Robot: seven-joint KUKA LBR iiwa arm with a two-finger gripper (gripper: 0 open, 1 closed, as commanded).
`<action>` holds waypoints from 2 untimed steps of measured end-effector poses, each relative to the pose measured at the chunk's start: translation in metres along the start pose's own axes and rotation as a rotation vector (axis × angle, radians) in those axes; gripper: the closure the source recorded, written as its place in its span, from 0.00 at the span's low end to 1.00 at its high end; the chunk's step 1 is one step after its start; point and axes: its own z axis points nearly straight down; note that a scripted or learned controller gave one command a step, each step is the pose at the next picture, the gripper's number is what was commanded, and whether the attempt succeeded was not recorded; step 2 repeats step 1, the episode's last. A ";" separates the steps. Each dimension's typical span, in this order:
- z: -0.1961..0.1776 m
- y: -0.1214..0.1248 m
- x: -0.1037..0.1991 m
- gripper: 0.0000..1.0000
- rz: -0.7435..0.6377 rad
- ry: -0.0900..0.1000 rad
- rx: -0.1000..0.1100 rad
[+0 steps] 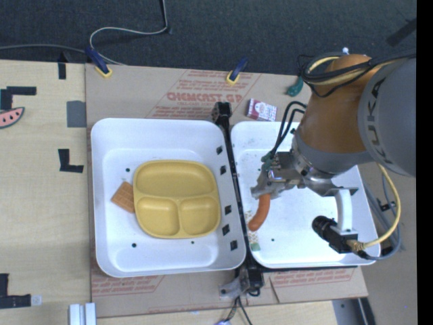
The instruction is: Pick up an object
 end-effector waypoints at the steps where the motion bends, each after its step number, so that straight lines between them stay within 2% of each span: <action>1: -0.005 0.000 0.008 1.00 0.000 0.000 0.000; 2: -0.005 0.000 0.008 1.00 0.000 0.000 0.000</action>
